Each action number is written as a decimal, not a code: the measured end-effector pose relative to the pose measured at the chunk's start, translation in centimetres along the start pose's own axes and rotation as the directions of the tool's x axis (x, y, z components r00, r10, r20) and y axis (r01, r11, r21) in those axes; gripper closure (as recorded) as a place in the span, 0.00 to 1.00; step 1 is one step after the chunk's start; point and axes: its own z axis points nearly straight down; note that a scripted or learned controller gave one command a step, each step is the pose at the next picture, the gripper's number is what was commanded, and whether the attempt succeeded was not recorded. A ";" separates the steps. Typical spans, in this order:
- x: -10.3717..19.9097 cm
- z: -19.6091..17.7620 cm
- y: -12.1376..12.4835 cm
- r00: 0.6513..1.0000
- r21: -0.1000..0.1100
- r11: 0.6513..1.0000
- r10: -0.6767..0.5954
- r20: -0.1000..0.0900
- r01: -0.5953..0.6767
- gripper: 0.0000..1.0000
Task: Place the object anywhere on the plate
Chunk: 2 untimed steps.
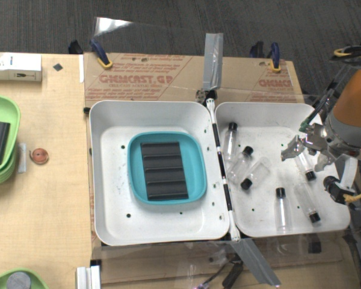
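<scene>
A teal plate [134, 161] sits in the middle of the left white bin [108, 221], with a black ridged block [163, 170] lying on it. Several clear vials with black caps lie scattered in the right white bin [259, 224], among them one near the divider [230, 138], one in the middle [253, 176] and one toward the front [281, 206]. My gripper [307, 153] hangs over the right side of the right bin, just above a vial [310, 174]. The arm's wrist hides part of that corner.
A cardboard sheet [168, 77] clamped behind the bins runs across the back. On the wooden bench at left are a green tray [3, 119], a small white box [15, 68] and a reddish round piece [40, 156]. Cables hang by the arm at the far right.
</scene>
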 end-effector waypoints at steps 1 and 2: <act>0.0 0.0 0.0 1.000 0.000 1.000 0.000 0.000 0.000 0.00; 0.0 0.0 0.0 1.000 0.000 1.000 0.000 0.000 0.000 0.00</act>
